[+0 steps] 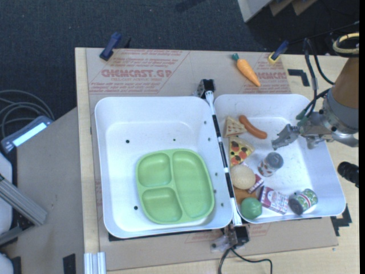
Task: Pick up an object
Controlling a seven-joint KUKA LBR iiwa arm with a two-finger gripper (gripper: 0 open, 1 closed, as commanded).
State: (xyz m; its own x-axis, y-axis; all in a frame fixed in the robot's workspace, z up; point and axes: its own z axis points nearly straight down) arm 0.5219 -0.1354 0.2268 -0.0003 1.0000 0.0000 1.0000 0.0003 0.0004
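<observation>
My gripper (pixel 297 141) hangs over the right part of the right bin (pixel 325 170), open, with nothing between its fingers. Just left and below it stands a small grey-topped jar (pixel 270 164). Further left in that bin lie a red sausage (pixel 252 127), a sandwich wedge (pixel 232 127), a pizza slice (pixel 239 151) and a pale bun (pixel 243 177). Along the near edge sit a green ball (pixel 251 208), a red and white packet (pixel 273 200) and a green can (pixel 303 201).
The left bin (pixel 114 153) holds a green divided plate (pixel 174 185). A toy carrot (pixel 247 70) lies on the cardboard behind the right bin. Black clips (pixel 206 87) join the bins at the middle wall. Blue clamps (pixel 110 46) pin the board's far edge.
</observation>
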